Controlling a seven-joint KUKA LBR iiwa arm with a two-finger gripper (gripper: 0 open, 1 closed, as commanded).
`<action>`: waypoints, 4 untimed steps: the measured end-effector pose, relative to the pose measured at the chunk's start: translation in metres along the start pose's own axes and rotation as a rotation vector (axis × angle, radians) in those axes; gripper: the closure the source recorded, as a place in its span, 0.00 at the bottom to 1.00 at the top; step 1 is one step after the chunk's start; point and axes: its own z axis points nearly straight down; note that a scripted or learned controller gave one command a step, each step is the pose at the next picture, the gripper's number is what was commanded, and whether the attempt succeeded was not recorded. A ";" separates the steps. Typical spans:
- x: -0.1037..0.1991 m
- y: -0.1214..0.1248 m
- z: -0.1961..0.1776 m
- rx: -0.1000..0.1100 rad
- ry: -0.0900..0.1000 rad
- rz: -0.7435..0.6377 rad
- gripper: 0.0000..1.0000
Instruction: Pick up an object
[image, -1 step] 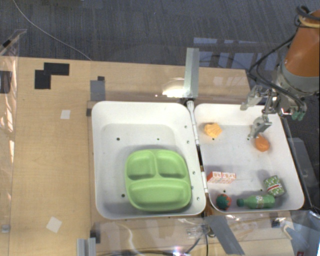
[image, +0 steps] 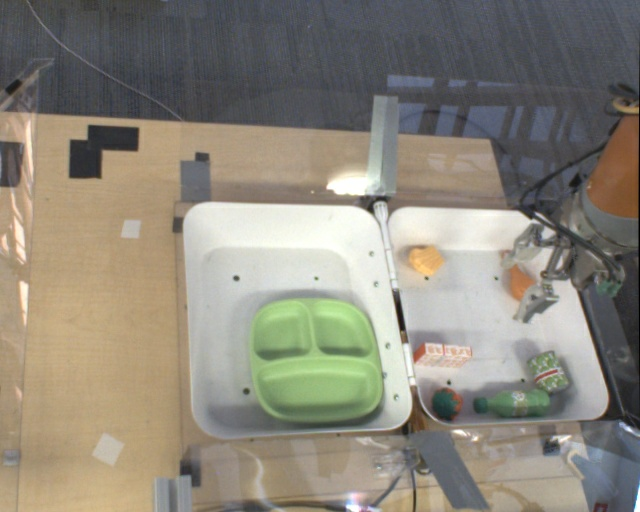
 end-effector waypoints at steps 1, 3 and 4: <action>-0.045 0.003 0.104 0.002 -0.017 -0.046 0.00; -0.033 0.067 0.105 -0.004 -0.014 0.161 1.00; -0.076 0.140 0.005 -0.006 -0.013 0.463 1.00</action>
